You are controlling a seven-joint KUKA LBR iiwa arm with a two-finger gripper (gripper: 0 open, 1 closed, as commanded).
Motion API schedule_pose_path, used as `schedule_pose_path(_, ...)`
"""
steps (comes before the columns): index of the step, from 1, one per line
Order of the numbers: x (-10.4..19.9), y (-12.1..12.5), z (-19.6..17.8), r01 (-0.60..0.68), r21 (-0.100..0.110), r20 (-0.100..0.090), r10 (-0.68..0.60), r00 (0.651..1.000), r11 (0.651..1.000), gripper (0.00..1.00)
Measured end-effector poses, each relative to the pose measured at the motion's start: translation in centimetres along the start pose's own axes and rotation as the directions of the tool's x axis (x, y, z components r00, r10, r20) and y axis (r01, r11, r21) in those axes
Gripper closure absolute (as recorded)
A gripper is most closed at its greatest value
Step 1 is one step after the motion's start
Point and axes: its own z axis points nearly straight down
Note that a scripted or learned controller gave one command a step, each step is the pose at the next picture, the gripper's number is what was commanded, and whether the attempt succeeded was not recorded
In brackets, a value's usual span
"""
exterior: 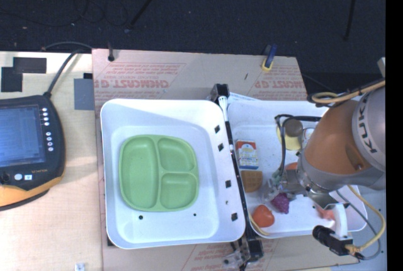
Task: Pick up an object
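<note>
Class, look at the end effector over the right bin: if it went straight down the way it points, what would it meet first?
Most likely the purple grape bunch just beneath the end effector; depth is unclear from this slanted view.

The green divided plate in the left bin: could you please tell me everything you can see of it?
The green divided plate looks like matte moulded plastic, a rounded rectangle with three compartments: one tall one on the view's left and two smaller ones stacked on the right. It lies flat, right way up, on the floor of the left white bin, near its middle. Nothing lies in it or touches it apart from the bin floor.
</note>
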Motion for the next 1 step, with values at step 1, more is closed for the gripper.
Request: schedule_pose_path(1, 7.52, 2.98, -8.60, 0.016, -0.013, 0.000, -0.016, 1.000, 1.000, 1.00)
